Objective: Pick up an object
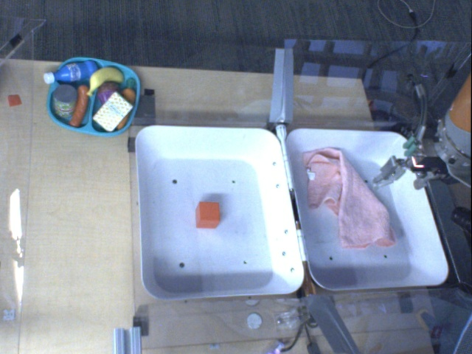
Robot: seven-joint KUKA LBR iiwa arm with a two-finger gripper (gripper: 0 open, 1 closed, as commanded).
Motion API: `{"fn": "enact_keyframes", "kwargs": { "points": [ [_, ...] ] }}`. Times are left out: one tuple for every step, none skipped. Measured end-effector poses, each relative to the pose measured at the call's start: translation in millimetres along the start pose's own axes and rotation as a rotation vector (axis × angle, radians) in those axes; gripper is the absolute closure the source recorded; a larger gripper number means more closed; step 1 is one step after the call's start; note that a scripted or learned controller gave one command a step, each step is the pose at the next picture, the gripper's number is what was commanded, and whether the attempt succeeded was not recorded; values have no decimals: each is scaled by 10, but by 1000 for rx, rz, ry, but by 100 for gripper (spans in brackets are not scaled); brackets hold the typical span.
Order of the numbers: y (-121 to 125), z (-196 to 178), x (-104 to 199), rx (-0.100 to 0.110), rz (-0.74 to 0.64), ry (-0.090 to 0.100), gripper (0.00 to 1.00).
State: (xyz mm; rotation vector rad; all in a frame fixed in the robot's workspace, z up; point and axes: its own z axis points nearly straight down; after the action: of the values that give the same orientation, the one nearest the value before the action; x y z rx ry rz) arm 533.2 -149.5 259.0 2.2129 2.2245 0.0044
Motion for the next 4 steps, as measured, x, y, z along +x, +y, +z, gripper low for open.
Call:
{"fn": "enact_keyframes", "kwargs": {
  "points": [
    [484, 1620, -54, -2, -98, 0, 0],
    [-69, 1677, 522, -13, -144, -1, 0],
    [590, 1695, 441, -12, -72, -2, 0],
    [1268, 1718, 64, -6, -120, -2, 0]
  ]
}}
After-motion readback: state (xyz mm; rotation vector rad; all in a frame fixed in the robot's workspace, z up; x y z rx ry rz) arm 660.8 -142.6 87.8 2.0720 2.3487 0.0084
